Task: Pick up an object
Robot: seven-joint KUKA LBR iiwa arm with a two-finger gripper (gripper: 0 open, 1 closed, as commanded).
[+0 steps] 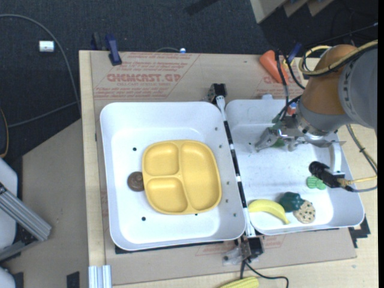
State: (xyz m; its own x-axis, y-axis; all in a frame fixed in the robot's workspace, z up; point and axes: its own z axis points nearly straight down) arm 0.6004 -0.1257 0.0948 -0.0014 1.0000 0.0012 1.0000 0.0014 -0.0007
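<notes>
Nothing's picked up yet as far as we can see, so the whole job is ahead of us. The likely candidates are the banana (268, 210), a dark green toy (292, 200) and a speckled cookie (306, 212). They're bunched together, touching or nearly so, and well apart from the gripper (270, 140), down toward the near end of the bin from it. A small light green piece (315, 183) sits closer to the gripper, off to its arm side.

The gripper itself hangs low over a bare patch of the right bin (264, 179). We can't tell how wide it's open from this angle, but we see nothing in its grasp.

Way out past the gripper's tip, across the divider, the left bin (120, 137) holds a yellow divided plate (180, 176) with a brown round thing (135, 181) tucked against its far side.

Our guess is that it has to move over to one of these, come down and close on it.
</notes>
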